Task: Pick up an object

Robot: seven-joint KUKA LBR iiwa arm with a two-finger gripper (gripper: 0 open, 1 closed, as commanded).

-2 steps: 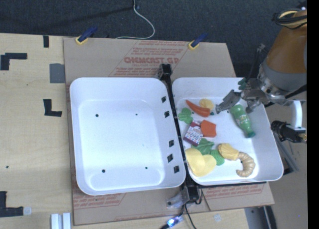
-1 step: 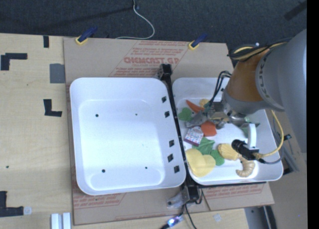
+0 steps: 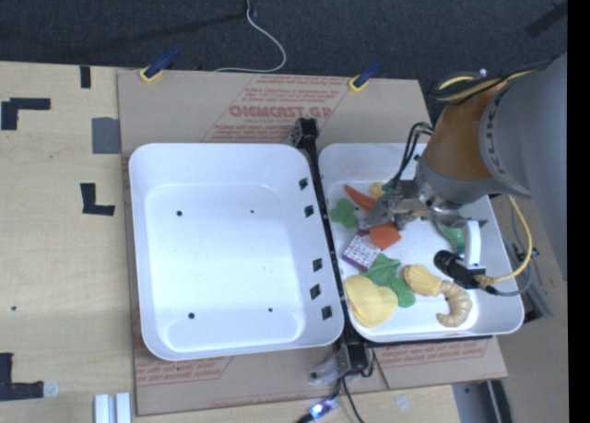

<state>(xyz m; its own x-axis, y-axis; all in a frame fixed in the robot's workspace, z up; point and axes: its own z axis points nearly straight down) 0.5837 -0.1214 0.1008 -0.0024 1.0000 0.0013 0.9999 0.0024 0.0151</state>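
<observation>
Low in the frame's right bin point(image 3: 498, 320) lie a yellow lump point(image 3: 369, 301) and a croissant point(image 3: 454, 301), while my gripper point(image 3: 385, 214) hangs mid-bin just above-left of the orange piece point(image 3: 385, 238), whether clasping anything I cannot tell.

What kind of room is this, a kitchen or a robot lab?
Most likely a robot lab, not a kitchen. A grey robot arm reaches over two white bins on a cardboard sheet held by clamps, and the food looks like toys, such as a croissant.
</observation>
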